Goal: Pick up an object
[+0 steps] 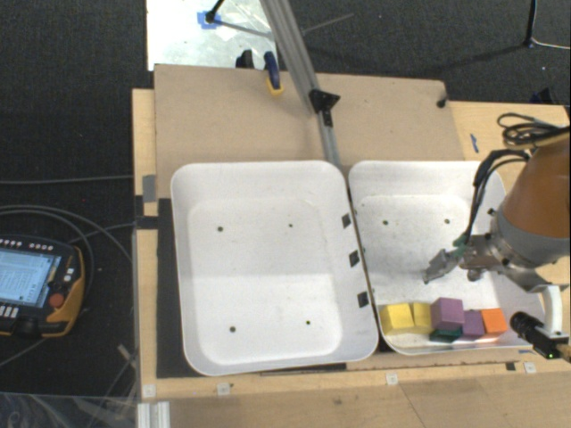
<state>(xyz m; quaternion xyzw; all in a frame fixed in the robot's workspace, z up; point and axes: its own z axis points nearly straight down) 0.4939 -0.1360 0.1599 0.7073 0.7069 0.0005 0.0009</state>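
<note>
I find the arm (535,208) reaching in over the right bin (401,194), with the gripper (443,266) hanging above the bin floor, a little up from the cluster of blocks. Nothing sits between its fingers. Whether the pincer stands apart or together, I cannot tell; the metal parts read as one blurred grey shape.

The candidate objects lie in a row along the near wall of the right bin: a yellow block (401,316), a dark green block (445,333), a purple block (448,310), a second purple block (473,325) and an orange block (494,320). They touch or nearly touch one another. The left bin (259,185) carries none.

My judgement: the step in hand is the approach, before any grasp. The next move calls for shifting toward the near wall and descending onto one block, and the crowding leaves little room for the fingers.

The blocks look roughly cubic, so I see no clear long axis on any one; the row as a whole runs left to right along the wall.
</note>
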